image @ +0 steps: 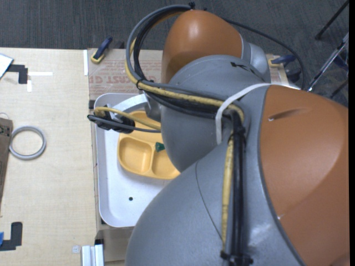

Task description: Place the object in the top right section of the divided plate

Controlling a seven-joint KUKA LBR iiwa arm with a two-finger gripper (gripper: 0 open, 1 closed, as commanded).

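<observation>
step: placing, judged | arm hangs over bin | plate in bin, small green object on it at arm's edge | end effector: cannot tell | next: confirm object's section

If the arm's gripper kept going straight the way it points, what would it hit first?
Probably the yellow divided plate in the white bin, near the small green object; the arm covers the exact line, so I'm unsure.
</observation>
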